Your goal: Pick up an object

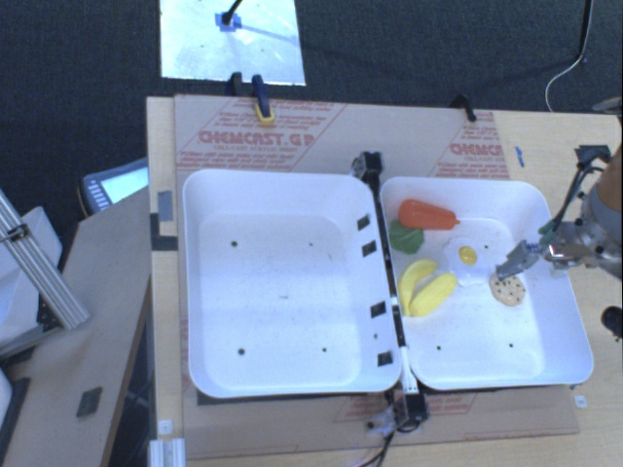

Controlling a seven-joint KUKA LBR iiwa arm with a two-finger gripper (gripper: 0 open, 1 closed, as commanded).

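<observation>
The right bin [555,358] holds an orange carrot [426,215], a green piece [406,236], a yellow banana-like piece [426,287], a fried egg [468,256] and a round cookie [507,289]. My gripper [518,259] reaches in from the right and hangs just above the cookie, beside the egg. Nothing shows between its fingers.
The left bin [209,202] lies beside the right one, with a black clip strip [380,261] along their shared edge. A cardboard sheet [292,134] lies under both bins. A yellow clamp [263,105] stands at the back.
</observation>
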